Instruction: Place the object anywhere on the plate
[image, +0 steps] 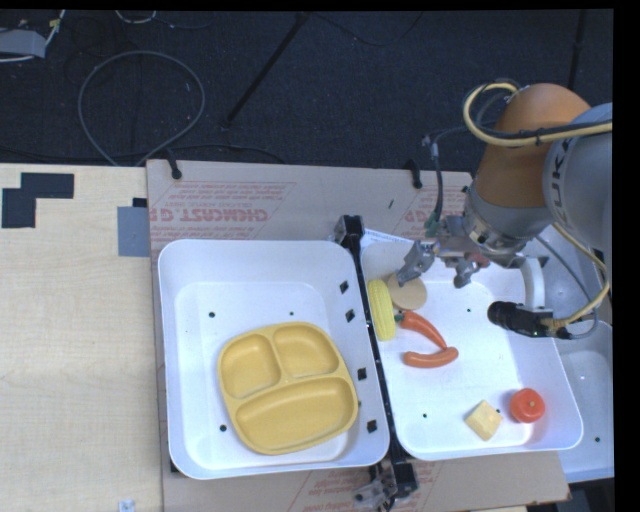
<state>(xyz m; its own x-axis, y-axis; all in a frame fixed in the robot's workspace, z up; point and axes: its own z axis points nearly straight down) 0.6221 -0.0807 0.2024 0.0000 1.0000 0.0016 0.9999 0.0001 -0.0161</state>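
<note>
Overhead slanted view of the bench. The gripper (438, 264) hangs over the upper part of the right bin (560, 400), its two fingers (412, 268) spread apart with nothing between them. Directly beneath the finger on the view's left lies a tan round disc (410, 295), and just to that finger's left, against the divider between the bins, lies an ear of corn (380, 308). Below the gripper, toward the near edge, sit an orange pepper (424, 327) and, touching it, a red sausage (431, 357). Farther down and to the right of the gripper lie a yellow cheese wedge (483, 420) and a red tomato (527, 405), near each other. The yellow plate (288, 386), with three compartments, rests in the left bin (190, 300), well apart from the gripper, down and to its left.
</note>
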